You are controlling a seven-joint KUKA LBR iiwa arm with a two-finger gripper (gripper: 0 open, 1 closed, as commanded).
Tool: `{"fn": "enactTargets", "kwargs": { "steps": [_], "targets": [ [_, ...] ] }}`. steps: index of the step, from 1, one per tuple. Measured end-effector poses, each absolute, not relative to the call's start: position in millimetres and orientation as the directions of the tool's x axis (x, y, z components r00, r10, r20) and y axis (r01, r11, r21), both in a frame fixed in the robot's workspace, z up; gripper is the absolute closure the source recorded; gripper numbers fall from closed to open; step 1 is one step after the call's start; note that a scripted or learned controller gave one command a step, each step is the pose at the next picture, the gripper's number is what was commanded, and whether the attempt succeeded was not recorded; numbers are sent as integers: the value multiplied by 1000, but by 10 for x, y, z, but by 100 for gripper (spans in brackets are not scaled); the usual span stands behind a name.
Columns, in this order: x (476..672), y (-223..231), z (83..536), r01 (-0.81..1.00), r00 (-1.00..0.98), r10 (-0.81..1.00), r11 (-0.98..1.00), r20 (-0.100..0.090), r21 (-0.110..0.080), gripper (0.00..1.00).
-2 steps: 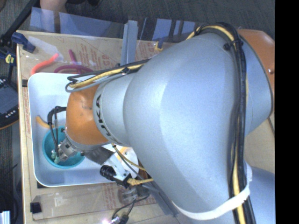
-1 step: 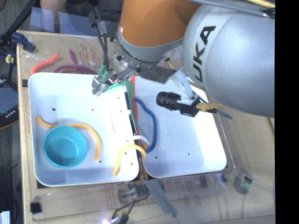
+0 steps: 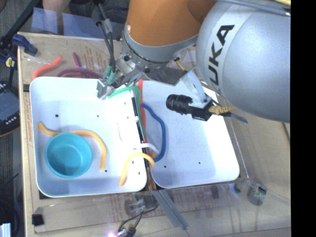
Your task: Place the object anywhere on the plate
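In the left bin (image 3: 74, 113), toward its near-left corner, a blue plate (image 3: 69, 155), with a yellow strand (image 3: 96, 141) curling round its far and right sides. Up at that bin's far-right corner, a green cord (image 3: 123, 91), long axis lying along the far edge toward the neighbouring bin, left end seemingly pinched between the fingers (image 3: 101, 91). Plate well apart, diagonally toward the near-left corner, so likely a carry across the whole bin

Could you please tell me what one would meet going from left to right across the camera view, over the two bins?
First the left bin at its outer wall → blue bowl → gripper → blue cord → right bin at its bare floor.
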State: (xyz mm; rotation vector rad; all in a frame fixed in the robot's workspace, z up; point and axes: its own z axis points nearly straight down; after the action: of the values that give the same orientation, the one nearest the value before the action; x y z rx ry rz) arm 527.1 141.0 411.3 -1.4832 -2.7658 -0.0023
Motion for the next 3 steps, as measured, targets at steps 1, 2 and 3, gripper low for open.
{"fn": "enactTargets", "kwargs": {
  "steps": [1,2,3],
  "targets": [
    [4752,2038,2207,816,-578,816,578,1,-6,100],
    [4820,1913,2427,897,-442,897,442,-1,-2,100],
    [4800,1974,2565,688,-726,688,726,-1,1,100]
  ]
}}
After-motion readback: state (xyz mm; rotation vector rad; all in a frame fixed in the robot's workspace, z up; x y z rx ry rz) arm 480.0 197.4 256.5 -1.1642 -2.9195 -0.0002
